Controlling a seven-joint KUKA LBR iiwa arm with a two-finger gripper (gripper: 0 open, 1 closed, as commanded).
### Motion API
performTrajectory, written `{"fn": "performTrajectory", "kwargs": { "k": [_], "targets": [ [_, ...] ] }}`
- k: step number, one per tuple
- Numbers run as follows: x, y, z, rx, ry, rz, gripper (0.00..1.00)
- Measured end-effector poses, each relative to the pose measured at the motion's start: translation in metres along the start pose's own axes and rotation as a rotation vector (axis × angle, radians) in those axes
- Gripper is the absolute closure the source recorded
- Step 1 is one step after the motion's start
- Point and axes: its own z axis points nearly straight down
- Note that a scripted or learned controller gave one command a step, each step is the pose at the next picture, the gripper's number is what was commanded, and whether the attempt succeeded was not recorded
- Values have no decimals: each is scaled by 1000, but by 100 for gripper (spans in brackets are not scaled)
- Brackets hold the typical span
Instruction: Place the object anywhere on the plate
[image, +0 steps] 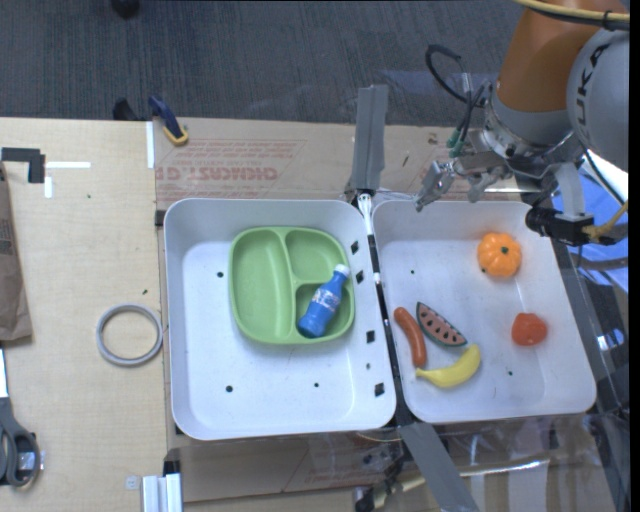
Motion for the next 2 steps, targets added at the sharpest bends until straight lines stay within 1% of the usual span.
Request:
{"fn": "performTrajectory", "kwargs": {
  "k": [1, 2],
  "targets": [
    [52, 11, -129, -1, 0, -149, 0],
    [66, 14, -192, -1, 0, -484, 0]
  ]
}}
